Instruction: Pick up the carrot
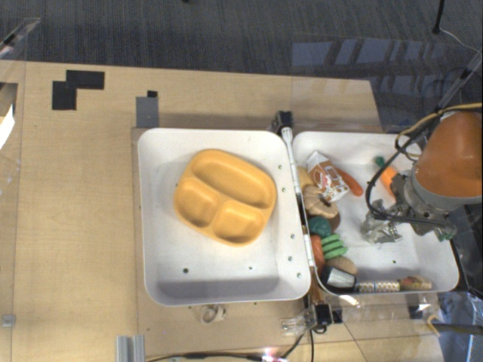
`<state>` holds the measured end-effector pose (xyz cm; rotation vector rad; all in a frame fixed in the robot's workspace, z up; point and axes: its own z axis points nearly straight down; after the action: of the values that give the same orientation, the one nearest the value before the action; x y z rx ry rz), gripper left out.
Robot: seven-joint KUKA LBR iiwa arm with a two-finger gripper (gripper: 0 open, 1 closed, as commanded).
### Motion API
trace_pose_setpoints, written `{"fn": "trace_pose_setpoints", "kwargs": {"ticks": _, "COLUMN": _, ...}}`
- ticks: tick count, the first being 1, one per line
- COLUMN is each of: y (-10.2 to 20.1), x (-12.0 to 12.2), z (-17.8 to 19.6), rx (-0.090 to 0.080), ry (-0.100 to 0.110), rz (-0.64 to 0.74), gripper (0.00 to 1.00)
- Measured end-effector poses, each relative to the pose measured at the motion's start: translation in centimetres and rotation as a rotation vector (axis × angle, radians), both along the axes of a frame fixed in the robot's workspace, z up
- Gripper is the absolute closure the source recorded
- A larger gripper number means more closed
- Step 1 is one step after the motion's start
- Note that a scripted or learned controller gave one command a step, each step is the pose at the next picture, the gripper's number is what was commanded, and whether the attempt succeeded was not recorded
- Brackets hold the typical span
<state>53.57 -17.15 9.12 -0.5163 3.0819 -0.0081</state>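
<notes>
Camera view gives us the slim orange carrot with green top [386, 171] in the right white bin [445, 274], partly hidden by the arm. It lies just beyond the metal gripper [383, 231], whose grasp we cannot tell, its long axis unclear.

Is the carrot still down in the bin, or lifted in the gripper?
Cannot tell. An orange piece shows in the right bin beside the arm, mostly hidden. The gripper is lower in that bin, nothing orange at it.
</notes>
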Motion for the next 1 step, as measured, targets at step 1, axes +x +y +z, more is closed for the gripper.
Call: {"fn": "trace_pose_setpoints", "kwargs": {"ticks": 1, "y": -3.29, "x": 9.47, "z": -0.23, "rx": 0.006, "ry": 0.001, "rz": -0.337, "gripper": 0.00}}
